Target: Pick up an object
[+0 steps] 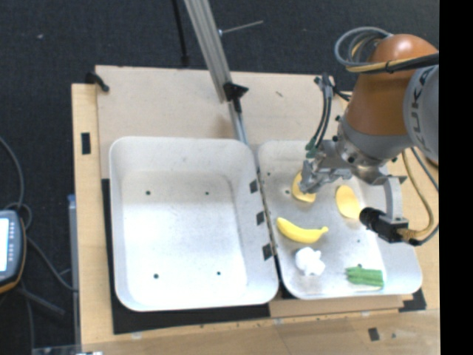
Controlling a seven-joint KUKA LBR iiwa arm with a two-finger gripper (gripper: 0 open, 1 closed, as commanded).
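The gripper (310,181) stood low in the right bin (399,283), directly over a yellow piece (301,192) just beyond the banana (301,231) — the reach-and-grasp step, by appearance. Claw opening could not be determined. Next move required closing squarely, then lifting.

Even, soft overhead light; modest sharpness throughout.

The white bins (185,220) look bright and slightly washed out, with faint speckled grain on their floors. Shadows are weak and short, pooling under the arm (384,102). The dark floor (74,21) is dim and noisy. Small things appear soft-edged, and fine detail is blurred.
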